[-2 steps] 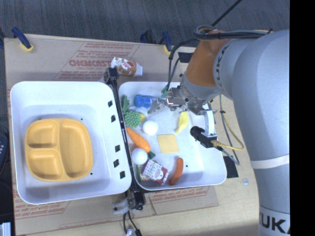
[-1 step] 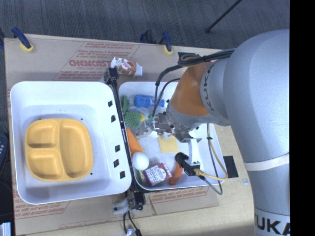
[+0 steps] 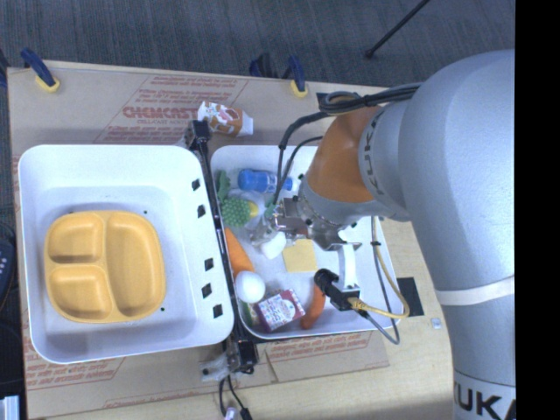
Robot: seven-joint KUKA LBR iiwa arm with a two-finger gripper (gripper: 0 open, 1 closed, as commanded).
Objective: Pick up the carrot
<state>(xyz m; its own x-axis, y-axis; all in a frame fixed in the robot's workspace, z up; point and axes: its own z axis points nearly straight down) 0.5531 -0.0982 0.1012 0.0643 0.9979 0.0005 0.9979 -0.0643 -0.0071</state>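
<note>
The carrot is a long orange piece lying along the left wall of the right bin, pointing toward the front. My gripper hangs low in the middle of that bin, just right of the carrot's upper end and above a pale object. The grey wrist with its orange band covers much of the bin's right half.
Around the carrot lie a white egg, a red packet, a short orange-red piece, a yellow slice, a green bumpy item and a blue bottle. The left bin holds a yellow divided plate. A small carton lies behind the bins.
</note>
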